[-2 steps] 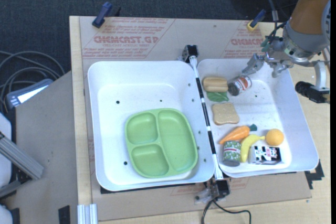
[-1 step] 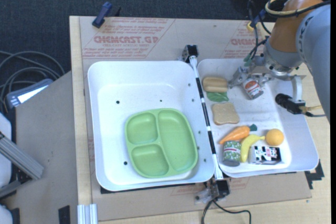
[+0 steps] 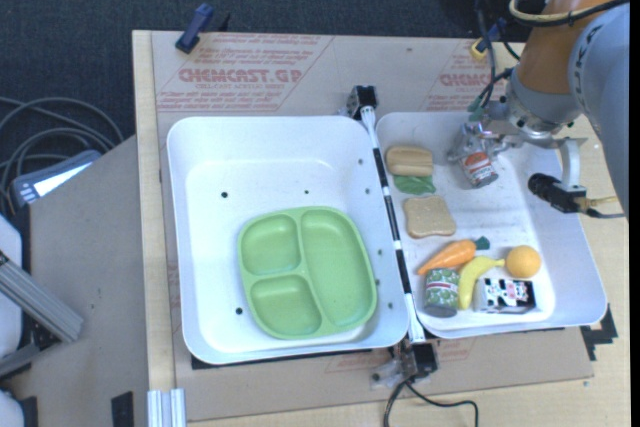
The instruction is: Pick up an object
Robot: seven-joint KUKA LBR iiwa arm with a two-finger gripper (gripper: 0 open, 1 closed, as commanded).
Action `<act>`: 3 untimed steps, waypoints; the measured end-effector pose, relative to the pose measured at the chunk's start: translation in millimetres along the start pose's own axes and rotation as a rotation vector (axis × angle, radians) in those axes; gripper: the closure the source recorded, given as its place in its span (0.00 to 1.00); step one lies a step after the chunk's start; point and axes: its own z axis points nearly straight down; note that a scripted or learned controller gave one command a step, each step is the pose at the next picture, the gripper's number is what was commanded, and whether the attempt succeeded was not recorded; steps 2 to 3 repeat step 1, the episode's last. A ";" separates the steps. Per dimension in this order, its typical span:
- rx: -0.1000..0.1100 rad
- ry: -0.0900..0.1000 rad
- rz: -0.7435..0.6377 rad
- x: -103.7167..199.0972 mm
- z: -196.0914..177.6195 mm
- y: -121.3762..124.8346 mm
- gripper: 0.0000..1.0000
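The gripper point(image 3: 481, 153) sits low in the right bin point(image 3: 560, 245), toward its twelve o'clock edge, right at a small can point(image 3: 481, 169); I cannot tell whether it grips. Nothing looks lifted yet. Bread, carrot and banana lie toward six o'clock.

The grey arm point(image 3: 600, 45) reaches in from the right, its orange band point(image 3: 560, 35) sitting above the wrist. The wrist bends downward, and the hand point(image 3: 478, 153) hangs low at its end, pointing left.
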 end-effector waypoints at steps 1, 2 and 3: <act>-0.003 0.002 0.000 71.3 -90.7 -10.7 1.00; -0.003 0.002 0.000 71.3 -90.7 -10.7 1.00; -0.003 0.002 0.000 71.3 -90.7 -10.7 1.00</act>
